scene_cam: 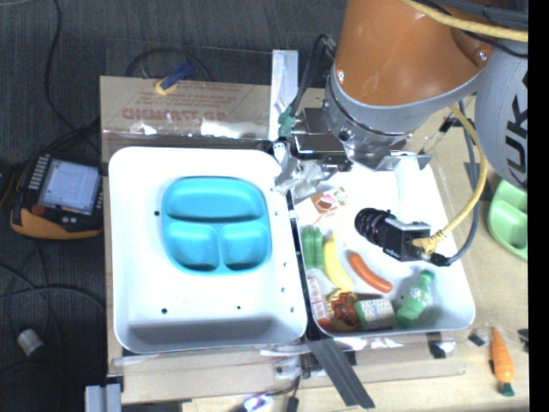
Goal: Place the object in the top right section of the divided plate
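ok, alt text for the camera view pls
A grey-and-orange arm hangs its gripper over the rim between two white bins. The left bin holds a blue divided plate; the right bin holds toy food: banana, sausage, green bottle.

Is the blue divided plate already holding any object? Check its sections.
No. All three sections of the blue divided plate lie bare in the left bin; the banana and sausage lie in the right bin.

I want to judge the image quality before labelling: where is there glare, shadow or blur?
Camera view: the white bins look overexposed, nearly without texture; the blue divided plate is sharp and evenly lit; the arm's hand is soft and hard to read against the bin rim; the dark floor shows little detail.
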`<state>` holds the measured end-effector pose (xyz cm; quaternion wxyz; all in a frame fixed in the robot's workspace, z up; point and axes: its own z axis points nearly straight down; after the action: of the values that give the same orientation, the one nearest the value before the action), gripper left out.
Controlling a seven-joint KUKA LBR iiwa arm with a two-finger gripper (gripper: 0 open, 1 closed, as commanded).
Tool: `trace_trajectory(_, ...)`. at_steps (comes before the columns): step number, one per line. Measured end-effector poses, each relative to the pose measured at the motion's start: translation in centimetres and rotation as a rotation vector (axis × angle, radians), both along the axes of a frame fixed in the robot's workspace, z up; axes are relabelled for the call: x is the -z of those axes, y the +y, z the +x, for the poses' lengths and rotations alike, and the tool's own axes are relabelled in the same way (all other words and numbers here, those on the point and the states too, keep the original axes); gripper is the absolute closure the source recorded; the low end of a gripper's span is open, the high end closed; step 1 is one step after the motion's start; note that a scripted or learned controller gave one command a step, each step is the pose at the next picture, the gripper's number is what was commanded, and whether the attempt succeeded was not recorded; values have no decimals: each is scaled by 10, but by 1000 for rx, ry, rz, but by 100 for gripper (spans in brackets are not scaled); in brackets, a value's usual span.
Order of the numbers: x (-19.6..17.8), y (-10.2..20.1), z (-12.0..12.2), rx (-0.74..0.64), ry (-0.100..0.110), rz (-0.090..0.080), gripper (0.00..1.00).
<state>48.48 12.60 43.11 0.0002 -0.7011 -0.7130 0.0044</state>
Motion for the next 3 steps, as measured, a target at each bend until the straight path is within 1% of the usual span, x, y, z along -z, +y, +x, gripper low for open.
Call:
trace_trajectory(1,0,0,0,0,0,0,0)
trace_trajectory(2,1,19,52,-160,1,1,0)
trace_trajectory(3,21,17,94,-289,2,2,0)
